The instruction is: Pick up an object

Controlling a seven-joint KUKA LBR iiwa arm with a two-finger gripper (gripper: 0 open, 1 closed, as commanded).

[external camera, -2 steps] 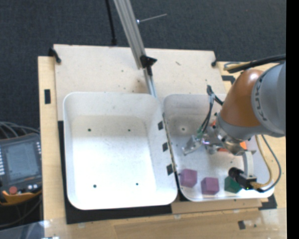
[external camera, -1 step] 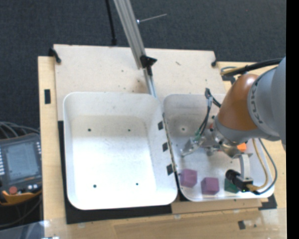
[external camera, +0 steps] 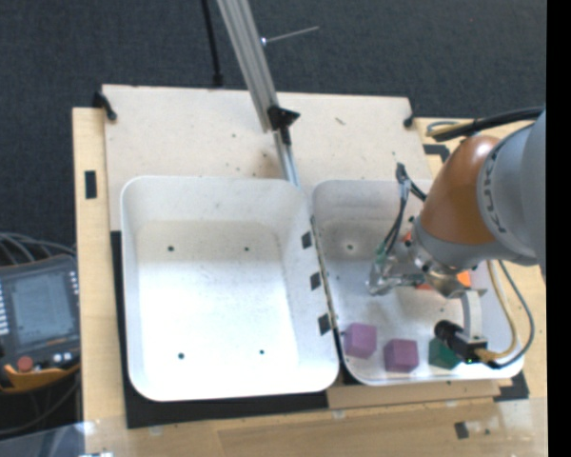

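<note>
A grey KUKA arm (external camera: 500,188) with an orange band reaches in from three o'clock over the right-hand white bin (external camera: 347,208), its gripper (external camera: 388,279) hanging low above the bin's floor near the middle. The fingers are small and metallic against the pale plastic, and how far apart they stand cannot be told; nothing is seen between them.

Three objects lie along the bin's six o'clock edge. A purple block (external camera: 361,340) sits nearest the divide between the bins, at about seven o'clock from the gripper. A second purple block (external camera: 401,354) lies just beside it, toward three o'clock, the two apart by a narrow gap. A green object (external camera: 444,354) rests further along at the bin's five o'clock corner, partly under dark cabling that trails from the wrist. All three lie clear of the gripper.

The left-hand white bin (external camera: 152,217) sits alongside at nine o'clock, on a pale bench (external camera: 171,122). A metal pole (external camera: 247,55) rises toward twelve o'clock, and a handheld control pendant (external camera: 30,312) rests off the bench at nine o'clock.
</note>
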